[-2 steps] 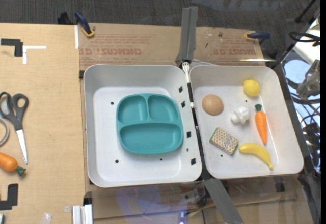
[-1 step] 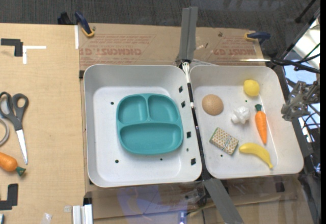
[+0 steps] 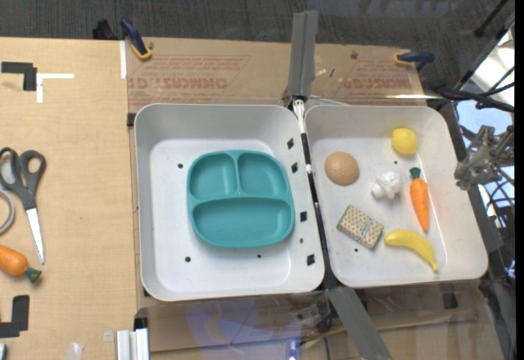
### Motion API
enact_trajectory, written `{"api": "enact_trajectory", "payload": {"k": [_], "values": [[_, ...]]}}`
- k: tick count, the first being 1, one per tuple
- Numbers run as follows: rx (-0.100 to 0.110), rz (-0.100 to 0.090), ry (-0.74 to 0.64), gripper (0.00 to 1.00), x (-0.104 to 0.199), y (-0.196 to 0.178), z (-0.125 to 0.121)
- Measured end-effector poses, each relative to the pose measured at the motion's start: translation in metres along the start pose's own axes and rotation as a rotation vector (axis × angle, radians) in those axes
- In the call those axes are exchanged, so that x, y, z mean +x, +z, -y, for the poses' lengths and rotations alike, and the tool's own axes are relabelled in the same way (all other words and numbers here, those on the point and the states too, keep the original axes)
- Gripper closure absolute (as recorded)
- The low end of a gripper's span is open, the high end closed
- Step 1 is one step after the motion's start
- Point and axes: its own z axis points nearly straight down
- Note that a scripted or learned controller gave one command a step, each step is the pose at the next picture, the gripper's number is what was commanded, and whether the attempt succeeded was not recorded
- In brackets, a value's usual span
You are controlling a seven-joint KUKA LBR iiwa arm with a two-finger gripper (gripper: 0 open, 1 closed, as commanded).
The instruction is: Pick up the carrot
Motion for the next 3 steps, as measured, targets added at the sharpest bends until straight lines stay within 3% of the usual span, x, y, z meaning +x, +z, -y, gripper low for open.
{"api": "enact_trajectory", "payload": {"k": [1,2,3], "values": [[0.000,0.003,-0.001,1.00,-0.002,-0.009,0.000],[0.000,-0.001,0.147,1.00,-0.061,-0.035,0.025],[0.000,-0.003,0.199,1.00,-0.082,-0.009,0.003]]}}
